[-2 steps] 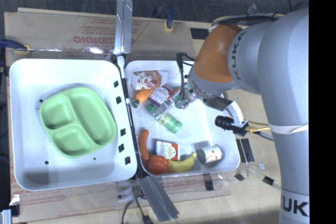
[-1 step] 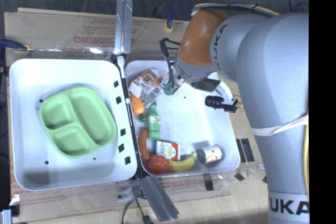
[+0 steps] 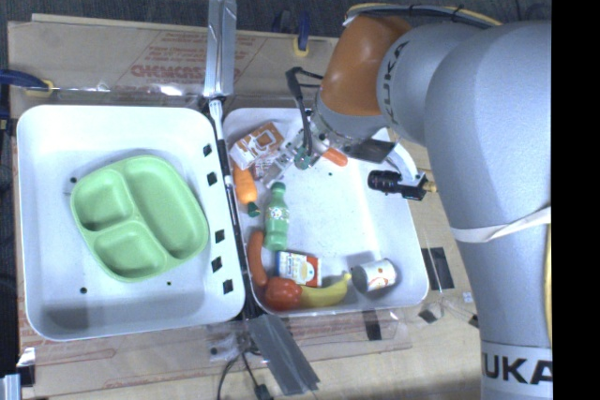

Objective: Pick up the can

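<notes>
The right bin [image 3: 398, 229] holds the can [image 3: 375, 275] near its front edge, beside a banana [image 3: 323, 292] and green bottle [image 3: 276, 216]; the left bin [image 3: 37, 201] holds a green tray [image 3: 141, 216]. How the end effector [image 3: 305, 155] stands, I cannot tell.

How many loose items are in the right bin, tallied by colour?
Orange: 3 (long orange carrot, small orange piece, orange-and-white snack packet)
Green: 1 (green plastic bottle)
Red: 2 (red sausage-shaped item, red tomato-like item)
Yellow: 1 (yellow banana)
White: 2 (white-and-red can, small printed carton)
Total: 9
</notes>
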`<state>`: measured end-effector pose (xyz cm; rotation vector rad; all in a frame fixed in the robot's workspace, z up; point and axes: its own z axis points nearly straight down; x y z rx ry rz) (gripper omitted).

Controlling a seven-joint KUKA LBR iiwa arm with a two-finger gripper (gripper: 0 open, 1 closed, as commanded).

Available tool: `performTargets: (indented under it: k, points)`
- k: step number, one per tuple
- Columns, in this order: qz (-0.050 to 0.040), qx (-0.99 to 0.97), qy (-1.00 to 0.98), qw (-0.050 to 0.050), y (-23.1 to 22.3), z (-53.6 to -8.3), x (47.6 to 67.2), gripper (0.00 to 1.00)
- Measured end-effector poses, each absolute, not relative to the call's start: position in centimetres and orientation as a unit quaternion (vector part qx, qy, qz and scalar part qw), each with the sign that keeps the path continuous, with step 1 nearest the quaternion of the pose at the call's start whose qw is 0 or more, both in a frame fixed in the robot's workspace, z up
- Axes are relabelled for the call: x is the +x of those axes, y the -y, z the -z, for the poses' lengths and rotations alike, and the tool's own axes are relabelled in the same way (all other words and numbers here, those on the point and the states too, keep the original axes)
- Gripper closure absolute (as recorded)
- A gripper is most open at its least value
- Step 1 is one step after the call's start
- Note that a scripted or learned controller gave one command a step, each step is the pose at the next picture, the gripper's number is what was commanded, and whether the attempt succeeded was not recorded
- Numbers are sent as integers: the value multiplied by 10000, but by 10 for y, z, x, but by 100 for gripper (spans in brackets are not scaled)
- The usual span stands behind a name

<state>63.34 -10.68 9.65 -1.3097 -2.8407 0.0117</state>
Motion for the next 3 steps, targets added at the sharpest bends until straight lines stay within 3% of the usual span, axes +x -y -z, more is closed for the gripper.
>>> performTargets:
  k: [1,2,3]
  points:
    - [-14,-5586,8294,18,54,-189,650,100]
    - [-21,-5956,8033,36,100,-134,656,100]
    - [-14,-6733,7394,15,82,-189,657,100]
